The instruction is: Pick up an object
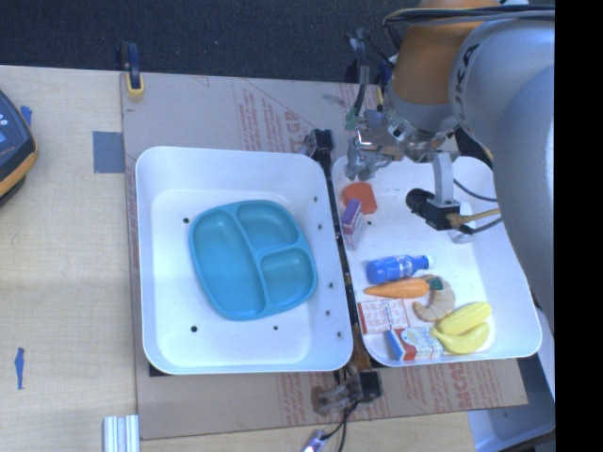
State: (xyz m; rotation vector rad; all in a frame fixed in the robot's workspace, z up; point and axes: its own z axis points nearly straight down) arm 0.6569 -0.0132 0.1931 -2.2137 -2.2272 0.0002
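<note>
My gripper [362,161] hangs over the far left corner of the right bin [499,262], under the orange band of the wrist. Just below it, an orange-red block [359,197] lies on the bin floor, and I cannot tell whether the two touch. A small purple and white box [350,220] leans against the bin's left wall beside the block. Further forward lie a blue bottle [396,268], a carrot [398,290], a tan shrimp-like toy [439,302], a yellow banana [464,327] and a red and white carton [388,317].
The left bin [160,281] holds a blue divided plate [252,258]. A black part with a cable [431,207] juts over the right bin below the wrist. The grey arm covers the bin's far right. A yellow-edged device [11,149] sits at the bench's left edge.
</note>
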